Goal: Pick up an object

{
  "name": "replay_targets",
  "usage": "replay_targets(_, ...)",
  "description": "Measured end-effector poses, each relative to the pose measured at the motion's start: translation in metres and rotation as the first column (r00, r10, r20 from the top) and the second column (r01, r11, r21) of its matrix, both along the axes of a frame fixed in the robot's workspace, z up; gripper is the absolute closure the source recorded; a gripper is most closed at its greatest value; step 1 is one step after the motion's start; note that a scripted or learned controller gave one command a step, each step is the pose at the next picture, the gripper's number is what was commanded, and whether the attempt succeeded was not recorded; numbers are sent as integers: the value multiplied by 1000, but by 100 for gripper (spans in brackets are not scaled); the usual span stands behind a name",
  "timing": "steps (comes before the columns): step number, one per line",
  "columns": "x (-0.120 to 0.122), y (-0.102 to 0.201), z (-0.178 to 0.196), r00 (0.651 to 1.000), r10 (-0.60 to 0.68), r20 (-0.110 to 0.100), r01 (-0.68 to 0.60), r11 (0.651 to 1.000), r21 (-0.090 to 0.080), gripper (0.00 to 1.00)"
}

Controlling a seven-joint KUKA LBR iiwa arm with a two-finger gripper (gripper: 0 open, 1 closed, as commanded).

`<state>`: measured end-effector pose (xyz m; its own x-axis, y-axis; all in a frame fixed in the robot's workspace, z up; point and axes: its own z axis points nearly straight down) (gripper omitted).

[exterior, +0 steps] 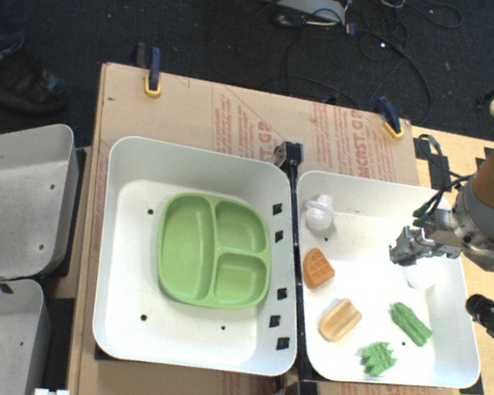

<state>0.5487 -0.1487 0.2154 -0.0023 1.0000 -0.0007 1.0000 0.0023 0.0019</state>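
Observation:
My gripper (pixel 410 248) hangs over the right bin (pixel 369 198), in its upper right part, at the end of the grey arm with the orange band. Just below and right of it lies a small white shape (pixel 421 277), hard to make out. The same bin holds a white lumpy object (pixel 319 213) at its upper left, an orange waffle piece (pixel 318 268), a tan bread roll (pixel 340 320), a green pod (pixel 410 324) and a green leafy piece (pixel 378 356). None of these touches the gripper.
The left bin (pixel 138 174) holds a green divided plate (pixel 215 252). A black divider (pixel 290 265) runs between the two bins. Cardboard (pixel 242 116) lies under both. Grey trays (pixel 4 189) stand off the bench to the left.

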Motion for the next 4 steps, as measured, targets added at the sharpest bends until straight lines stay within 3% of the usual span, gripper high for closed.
replay_targets(3, 59, 127, 9, 1000, 3, 0, -3, 1000, 0, 100)
replay_targets(4, 66, 172, 5, 1000, 4, 0, -4, 1000, 1, 100)
